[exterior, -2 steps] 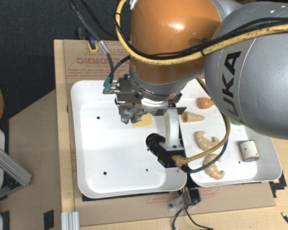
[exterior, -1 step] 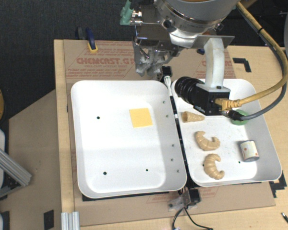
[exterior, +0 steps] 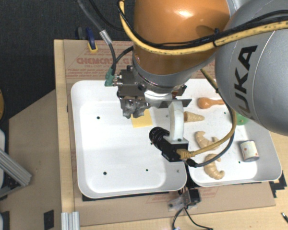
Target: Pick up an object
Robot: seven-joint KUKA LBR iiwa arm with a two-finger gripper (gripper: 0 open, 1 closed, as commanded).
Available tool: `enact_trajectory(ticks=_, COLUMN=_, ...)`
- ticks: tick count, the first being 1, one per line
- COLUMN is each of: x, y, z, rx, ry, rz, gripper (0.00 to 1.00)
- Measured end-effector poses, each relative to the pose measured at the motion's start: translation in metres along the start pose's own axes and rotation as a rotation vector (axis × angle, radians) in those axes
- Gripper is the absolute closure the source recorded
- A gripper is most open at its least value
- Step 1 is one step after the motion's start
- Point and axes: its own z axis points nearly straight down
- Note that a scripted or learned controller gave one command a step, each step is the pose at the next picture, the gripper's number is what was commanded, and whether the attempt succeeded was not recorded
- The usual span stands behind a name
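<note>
Overhanging arm (exterior: 182,28) masks much; claw (exterior: 134,107) aperture cannot be told, nothing seen held. Yellow slice (exterior: 143,120) lies flat just beneath-right of claw, touching it. Risk: thin slice slips grip.

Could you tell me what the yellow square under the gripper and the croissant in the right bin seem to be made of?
The yellow square looks like thin, matte plastic or foam, a toy cheese slice: flat, even colour. The croissant looks like moulded plastic: smooth, slightly glossy tan ridges. Both are judged by look alone.
</note>
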Motion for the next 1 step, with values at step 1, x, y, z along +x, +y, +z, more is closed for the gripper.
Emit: enact_trajectory(ticks=1, x=-0.0010, y=-0.0006, z=-0.1586, rx=-0.034, ry=0.017, rz=-0.003, gripper=1.00)
